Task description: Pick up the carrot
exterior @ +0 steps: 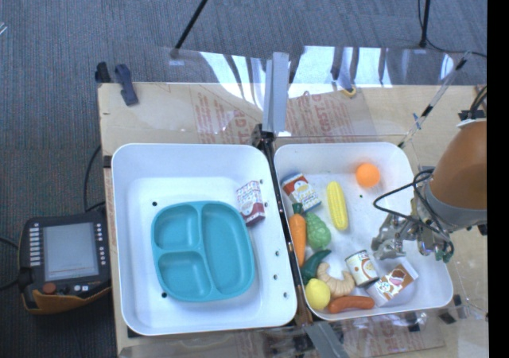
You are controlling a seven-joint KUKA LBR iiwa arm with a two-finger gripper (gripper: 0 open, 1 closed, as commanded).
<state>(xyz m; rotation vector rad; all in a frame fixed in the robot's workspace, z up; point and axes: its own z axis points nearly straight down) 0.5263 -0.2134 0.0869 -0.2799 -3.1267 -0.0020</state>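
Note:
The carrot (297,237) is orange with a green top and lies lengthwise along the left wall of the right bin (398,156), its top pointing to the back. A green vegetable (317,231) touches its right side. My gripper (391,242) hangs over the right part of the same bin, well to the right of the carrot and apart from it. It is just above a small can (362,267) and a small box (395,282). Nothing shows in its grasp.
The right bin also holds a yellow corn cob (338,205), an orange ball (367,175), a carton (300,190), a lemon (317,293) and a sausage (350,304). In the left bin (127,189) lie a blue divided plate (203,251) and a carton (251,201).

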